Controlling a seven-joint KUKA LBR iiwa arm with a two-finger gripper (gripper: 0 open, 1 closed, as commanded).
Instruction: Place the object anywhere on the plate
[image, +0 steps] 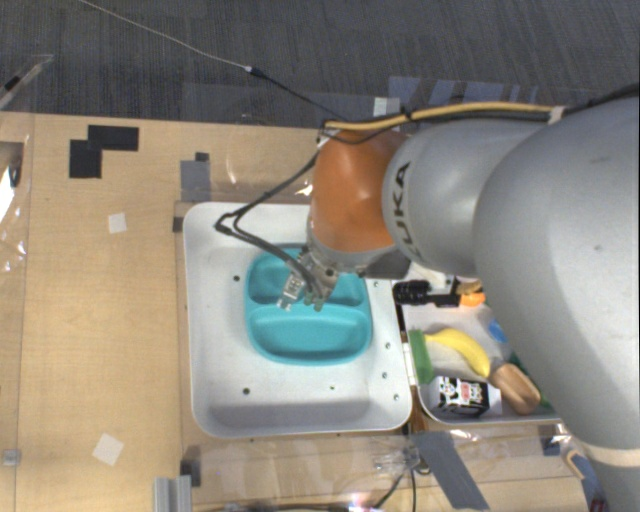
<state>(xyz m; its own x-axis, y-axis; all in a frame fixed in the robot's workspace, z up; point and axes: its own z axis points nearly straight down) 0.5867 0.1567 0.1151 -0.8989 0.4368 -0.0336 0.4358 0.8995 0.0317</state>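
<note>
A teal divided plate (305, 335) lies in the left white bin (215, 330). My gripper (304, 288) hangs low over the plate's far compartments, at the end of the orange-banded wrist. I see nothing between its tips from this angle. The right bin (430, 400) holds a yellow banana (460, 350), a brown rounded piece (516, 387) and a black-and-white can (463, 396). The arm hides most of that bin.
A black and orange item (430, 293) lies at the right bin's far edge, and a green strip (419, 357) runs along its left wall. The large grey arm covers the right half of the view. Black tape marks (100, 148) sit on the wooden bench at far left.
</note>
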